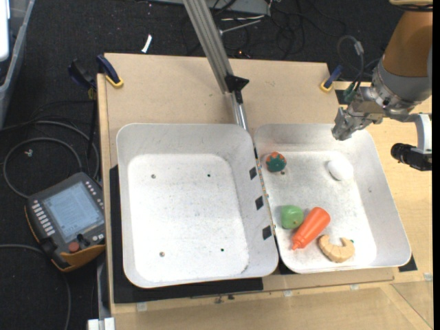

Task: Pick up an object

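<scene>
The right bin point(371, 253) holds several small objects. An orange carrot point(311, 227) lies beside a green pepper-like piece point(291, 216). A tan curved pastry point(336, 249) rests near the bin's front. A small green and orange ball point(276, 161) sits at the back left, and a white egg-like piece point(337, 170) at the back right. My gripper point(342, 131) hangs over the right bin's back edge, above and behind the white piece, with nothing seen in it.
The left bin point(124, 184) lies beside the right one. A metal pole point(210, 36) slants across the back of the bench. A teach pendant point(65, 215) sits on the floor at the left. Blue-yellow clamps point(110, 72) grip the bench's back corners.
</scene>
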{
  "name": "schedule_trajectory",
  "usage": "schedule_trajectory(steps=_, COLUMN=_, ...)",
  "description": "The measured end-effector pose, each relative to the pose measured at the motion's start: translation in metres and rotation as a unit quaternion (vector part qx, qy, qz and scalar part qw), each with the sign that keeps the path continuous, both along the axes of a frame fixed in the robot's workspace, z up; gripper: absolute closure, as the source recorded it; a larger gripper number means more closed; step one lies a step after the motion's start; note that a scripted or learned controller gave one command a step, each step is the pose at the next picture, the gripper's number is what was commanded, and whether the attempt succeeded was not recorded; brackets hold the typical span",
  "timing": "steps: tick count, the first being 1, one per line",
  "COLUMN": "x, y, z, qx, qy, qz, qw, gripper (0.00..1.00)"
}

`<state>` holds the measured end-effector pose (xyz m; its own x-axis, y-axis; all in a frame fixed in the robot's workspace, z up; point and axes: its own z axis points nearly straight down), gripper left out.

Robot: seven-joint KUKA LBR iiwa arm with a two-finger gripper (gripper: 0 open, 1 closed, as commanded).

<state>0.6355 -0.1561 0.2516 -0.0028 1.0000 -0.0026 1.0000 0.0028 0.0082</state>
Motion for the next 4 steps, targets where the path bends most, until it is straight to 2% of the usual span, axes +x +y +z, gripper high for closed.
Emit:
schedule_trajectory(steps=1, x=0.001, y=0.000, z=0.024, qx=0.0006, qy=0.002, qz=0.000, qw=1.0000, gripper=1.00)
schedule_trajectory(steps=4, x=0.000, y=0.143, z=0.024, qx=0.0020, qy=0.004, qz=0.002, qw=1.0000, gripper=1.00)
